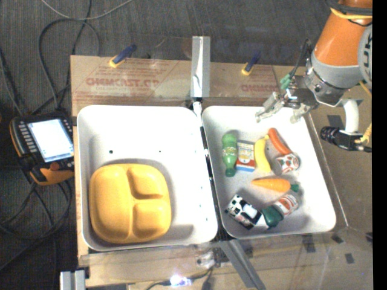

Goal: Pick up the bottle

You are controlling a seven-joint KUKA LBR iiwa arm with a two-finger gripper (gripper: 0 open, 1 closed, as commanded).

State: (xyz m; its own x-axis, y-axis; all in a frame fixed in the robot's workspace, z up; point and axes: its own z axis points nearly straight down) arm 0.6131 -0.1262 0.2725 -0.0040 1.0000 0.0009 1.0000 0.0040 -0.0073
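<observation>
The pincer (279, 106), fingers spread apart and gripping nothing, hangs over the right bin's (323, 219) far rim; the green bottle (229, 154) lies inside that bin, near its left wall.

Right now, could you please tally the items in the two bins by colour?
Yellow: 2, the divided plate and the banana
Green: 1, the bottle
Orange: 2, the carrot and the sausage
Black and white: 1, the cow toy
Mixed colours: 3, the small carton and two cans
Total: 9
</observation>
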